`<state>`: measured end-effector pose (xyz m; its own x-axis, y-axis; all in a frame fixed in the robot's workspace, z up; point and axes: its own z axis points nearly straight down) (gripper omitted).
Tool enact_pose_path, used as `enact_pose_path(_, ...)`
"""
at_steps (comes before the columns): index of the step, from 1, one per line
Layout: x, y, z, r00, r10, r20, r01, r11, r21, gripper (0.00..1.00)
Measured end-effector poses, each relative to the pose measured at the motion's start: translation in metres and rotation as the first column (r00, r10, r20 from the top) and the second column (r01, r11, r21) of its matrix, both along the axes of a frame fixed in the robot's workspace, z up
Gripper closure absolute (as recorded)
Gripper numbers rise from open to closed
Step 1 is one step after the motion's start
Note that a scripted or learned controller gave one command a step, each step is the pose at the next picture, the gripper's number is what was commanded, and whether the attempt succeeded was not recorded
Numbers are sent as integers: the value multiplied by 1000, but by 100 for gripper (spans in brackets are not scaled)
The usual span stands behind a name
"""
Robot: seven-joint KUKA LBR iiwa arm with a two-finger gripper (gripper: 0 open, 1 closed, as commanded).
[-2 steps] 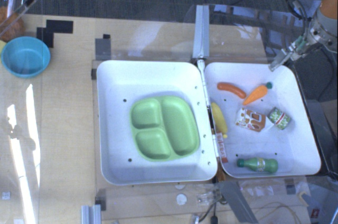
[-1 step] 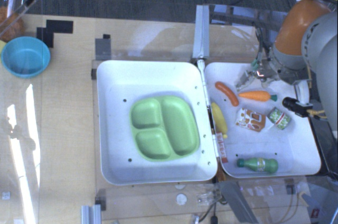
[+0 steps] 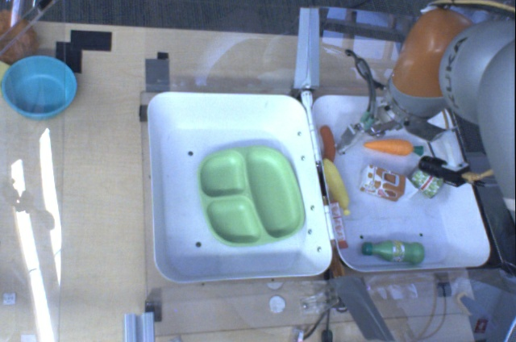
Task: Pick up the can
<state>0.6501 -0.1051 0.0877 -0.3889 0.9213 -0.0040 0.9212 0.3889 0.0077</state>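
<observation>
The can (image 3: 427,185), small, green and white, lies on its side in the right part of the right bin (image 3: 476,239). A dark piece (image 3: 442,168) reaching in from the arm's side partly covers the can's top. My gripper (image 3: 355,134) hangs low over the bin's far left area, just left of an orange carrot (image 3: 389,147) and right of a sausage (image 3: 326,142). It is well to the left of the can and apart from it. The grey arm with its orange band (image 3: 426,50) rises behind the gripper.
The right bin also holds a banana (image 3: 336,185), a snack packet (image 3: 382,182) and a green bottle (image 3: 393,252) near the front wall. A green divided tray (image 3: 251,195) lies in the left bin (image 3: 173,171). A blue bowl (image 3: 39,86) stands at the bench's far left.
</observation>
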Motion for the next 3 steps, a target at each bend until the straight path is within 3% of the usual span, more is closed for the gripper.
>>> enact_pose_path(1, 21, -64, 223, 1000, -5, 9, 5, 1000, -4, 0)
enact_pose_path(2, 20, -23, 11, 995, -99, -3, 99, 995, 1, 0)
enact_pose_path(3, -51, -50, 1, 999, 33, 3, -33, 999, -2, 0)
